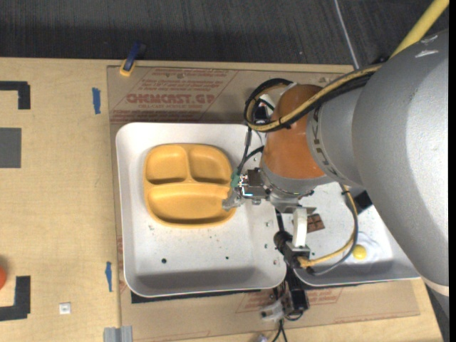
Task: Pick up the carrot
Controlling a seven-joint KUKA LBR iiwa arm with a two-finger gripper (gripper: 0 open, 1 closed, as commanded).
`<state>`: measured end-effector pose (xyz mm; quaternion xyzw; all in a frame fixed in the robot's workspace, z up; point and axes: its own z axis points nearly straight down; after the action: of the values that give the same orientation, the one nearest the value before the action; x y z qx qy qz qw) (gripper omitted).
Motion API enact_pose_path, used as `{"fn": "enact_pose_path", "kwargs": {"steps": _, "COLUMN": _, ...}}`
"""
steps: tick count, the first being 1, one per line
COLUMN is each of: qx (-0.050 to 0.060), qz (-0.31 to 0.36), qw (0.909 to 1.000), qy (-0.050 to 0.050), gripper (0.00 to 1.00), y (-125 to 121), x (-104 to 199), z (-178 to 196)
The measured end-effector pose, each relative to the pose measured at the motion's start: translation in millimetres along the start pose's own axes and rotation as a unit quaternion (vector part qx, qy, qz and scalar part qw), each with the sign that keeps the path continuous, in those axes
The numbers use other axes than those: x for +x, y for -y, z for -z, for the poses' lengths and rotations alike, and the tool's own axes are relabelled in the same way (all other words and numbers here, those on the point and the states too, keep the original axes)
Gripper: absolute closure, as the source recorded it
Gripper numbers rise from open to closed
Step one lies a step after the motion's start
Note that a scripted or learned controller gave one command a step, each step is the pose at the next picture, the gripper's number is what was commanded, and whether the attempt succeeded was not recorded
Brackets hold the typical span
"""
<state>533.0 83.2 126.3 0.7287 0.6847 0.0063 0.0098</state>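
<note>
Carrot: I cannot locate it for certain. One small green scrap [234, 182] touches the right rim of one yellow three-compartment plastic plate [187, 184] in the left white bin [185, 262], frame centre. The gripper [244, 189] is at that rim; I cannot tell its state. The right white bin [370, 266] holds one yellow piece [361, 252] and one brown piece [314, 223].

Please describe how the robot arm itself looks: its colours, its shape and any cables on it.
The arm is thick, rounded and smooth grey, with an orange band above the wrist. A yellow cable runs along the top of the arm, black cables loop beside the orange band, and another yellow cable curves below the wrist. The gripper is small, of silvery metal.
</note>
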Motion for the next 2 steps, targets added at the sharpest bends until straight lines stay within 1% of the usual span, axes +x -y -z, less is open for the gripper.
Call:
{"fn": "enact_pose_path", "kwargs": {"steps": 1, "qx": 0.001, "qz": -0.01, "qw": 0.9999, "qy": 0.013, "gripper": 1.0, "y": -0.6, "x": -17.8, "z": 8.5}}
{"fn": "enact_pose_path", "kwargs": {"steps": 2, "qx": 0.012, "qz": -0.056, "qw": 0.9984, "qy": -0.001, "gripper": 1.0, "y": -18.2, "x": -22.1, "z": 115.5}}
